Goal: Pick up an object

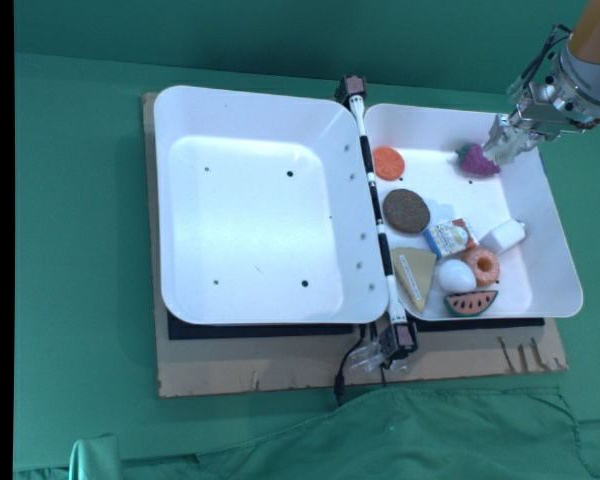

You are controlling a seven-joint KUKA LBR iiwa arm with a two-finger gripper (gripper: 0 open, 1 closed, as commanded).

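1. Camera view, count: two shallow white bins side by side, the left bin (250,208) and the right bin (540,258). Eight small toy foods lie in the right one.
2. The eight, one of each: a flat orange disc (388,163), a brown round patty (406,211), a pale yellow cheese wedge (416,276), a small carton (450,237), a white block (503,235), a frosted doughnut (482,266), a white egg (456,276) and a watermelon slice (471,303).
3. Ninth item (the one nearest the arm): a purple grape bunch (477,160), knobbly, with a green tip, in the right bin's far corner area.
4. Textures: bins are smooth moulded plastic with rounded corners; the patty looks grainy, the egg glossy.
5. The gripper (506,144) sits touching the grape bunch's right end; whether its claw is apart or together, I cannot tell.
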